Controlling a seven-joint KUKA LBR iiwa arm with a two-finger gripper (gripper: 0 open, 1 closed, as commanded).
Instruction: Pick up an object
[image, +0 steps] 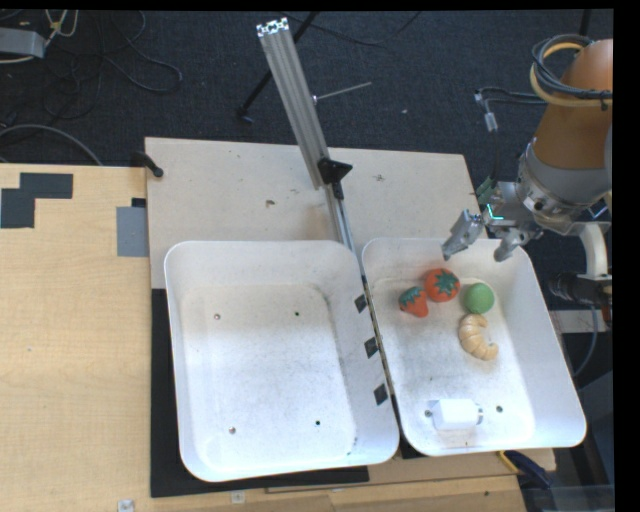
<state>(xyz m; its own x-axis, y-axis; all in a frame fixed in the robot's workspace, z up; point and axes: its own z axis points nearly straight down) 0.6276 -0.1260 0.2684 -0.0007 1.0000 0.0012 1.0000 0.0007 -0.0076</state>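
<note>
The right bin (560, 400) holds a red tomato (442, 285), a small strawberry (414, 301) touching its left side, a green ball (479, 297), a tan croissant-shaped piece (479, 337) and a white block (455, 413) near the front. My gripper (486, 243) hangs over the bin's back edge, above and behind the tomato and the green ball. Its two fingers stand apart, open, with nothing between them.
The left bin (200, 270) sits beside the right one, separated by a ridge with black clips (371, 346). A slanted aluminium bar (300, 110) rises behind the bins. Cables lie on the dark floor at the back.
</note>
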